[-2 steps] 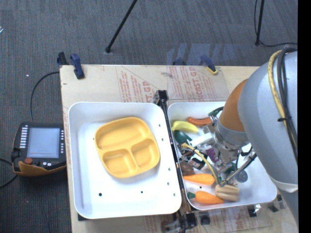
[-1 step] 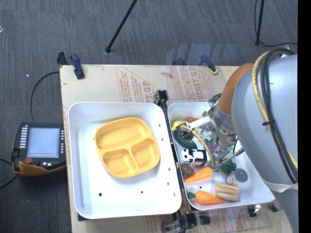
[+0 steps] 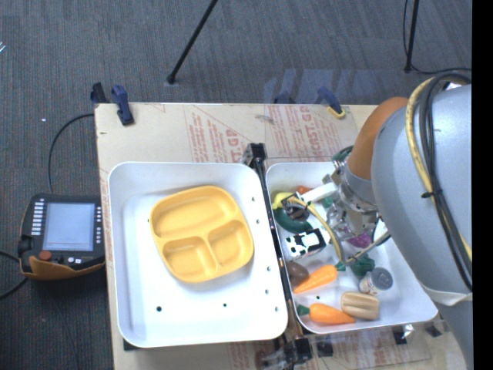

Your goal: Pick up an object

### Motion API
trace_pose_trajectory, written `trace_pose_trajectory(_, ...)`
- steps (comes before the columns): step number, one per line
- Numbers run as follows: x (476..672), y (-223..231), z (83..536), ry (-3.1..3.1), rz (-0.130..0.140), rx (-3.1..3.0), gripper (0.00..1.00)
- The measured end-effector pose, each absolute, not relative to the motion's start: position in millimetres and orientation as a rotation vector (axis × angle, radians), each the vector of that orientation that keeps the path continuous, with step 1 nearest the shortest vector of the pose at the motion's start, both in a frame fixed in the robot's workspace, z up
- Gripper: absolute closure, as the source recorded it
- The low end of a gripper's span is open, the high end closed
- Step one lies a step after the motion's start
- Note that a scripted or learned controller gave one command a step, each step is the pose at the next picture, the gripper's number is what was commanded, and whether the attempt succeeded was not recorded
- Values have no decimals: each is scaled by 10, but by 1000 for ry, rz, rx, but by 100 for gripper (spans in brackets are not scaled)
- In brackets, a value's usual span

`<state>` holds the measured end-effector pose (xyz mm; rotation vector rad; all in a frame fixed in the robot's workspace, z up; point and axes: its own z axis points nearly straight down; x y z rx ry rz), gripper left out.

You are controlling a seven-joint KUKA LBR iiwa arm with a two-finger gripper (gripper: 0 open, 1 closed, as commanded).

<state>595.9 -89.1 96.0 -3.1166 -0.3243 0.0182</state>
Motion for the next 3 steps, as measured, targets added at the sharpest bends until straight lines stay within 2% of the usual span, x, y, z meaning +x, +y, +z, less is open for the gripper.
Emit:
trace_pose_trajectory(1,6282,-898,1696,-597,-1,-3080,100)
trace_pose_trajectory(2,5994,-1523,2402,-979,3,-2982,100)
trace_pose_trajectory(3,6087,-1103,1955,-1189,10,-2900,100)
